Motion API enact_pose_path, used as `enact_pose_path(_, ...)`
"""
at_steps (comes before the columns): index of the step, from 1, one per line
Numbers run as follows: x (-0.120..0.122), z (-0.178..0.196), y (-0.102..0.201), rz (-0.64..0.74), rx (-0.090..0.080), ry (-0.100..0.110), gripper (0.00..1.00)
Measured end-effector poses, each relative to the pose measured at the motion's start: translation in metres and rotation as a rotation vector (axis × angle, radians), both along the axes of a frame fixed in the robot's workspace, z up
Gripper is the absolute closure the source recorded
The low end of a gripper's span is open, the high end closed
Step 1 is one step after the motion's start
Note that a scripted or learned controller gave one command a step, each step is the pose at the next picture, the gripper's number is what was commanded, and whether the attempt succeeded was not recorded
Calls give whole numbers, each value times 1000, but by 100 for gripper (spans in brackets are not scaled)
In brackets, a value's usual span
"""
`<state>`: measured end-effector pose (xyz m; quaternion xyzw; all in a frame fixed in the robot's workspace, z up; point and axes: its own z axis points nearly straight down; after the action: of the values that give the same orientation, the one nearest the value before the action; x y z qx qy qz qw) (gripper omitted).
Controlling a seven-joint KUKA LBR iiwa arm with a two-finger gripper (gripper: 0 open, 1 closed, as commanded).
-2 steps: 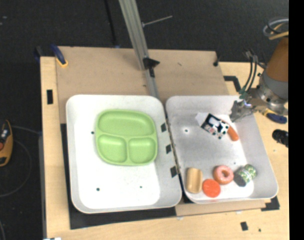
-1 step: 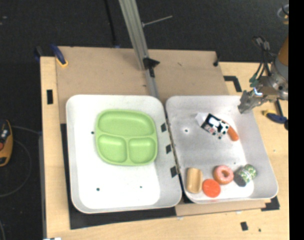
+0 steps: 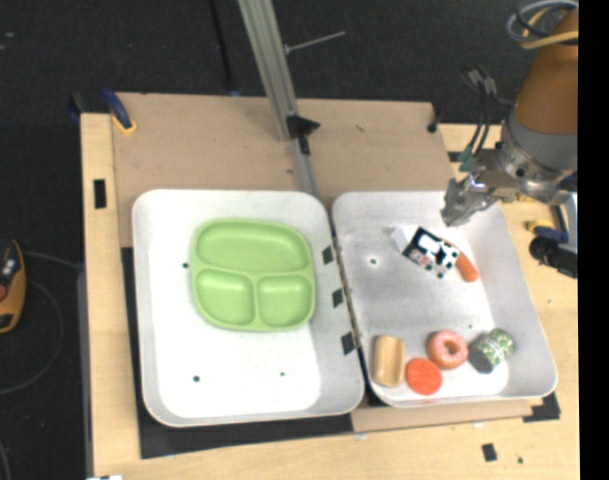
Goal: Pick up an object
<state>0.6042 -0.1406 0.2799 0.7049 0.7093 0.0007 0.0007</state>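
Tan bench (image 3: pixel 234 148) under me, set on dark floor (image 3: pixel 104 28). Grey metal post (image 3: pixel 269 58) slants up from bench's far edge. Yellow-black device (image 3: pixel 2 288) and cables at my left.

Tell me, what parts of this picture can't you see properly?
- Gripper: too small and blurry in the camera view to tell if it is open or shut.
- Black-and-white object: print too small to read.
- Small orange piece: partly tucked behind that object, shape unclear.
- Green speckled thing in the right bin: too blurry to name.
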Motion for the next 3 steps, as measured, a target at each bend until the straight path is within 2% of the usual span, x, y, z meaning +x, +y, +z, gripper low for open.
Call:
enact_pose_path(2,25,-7,91,-1,-1,-1,100)
enact_pose_path(3,29,-15,153,1,1,2,100)
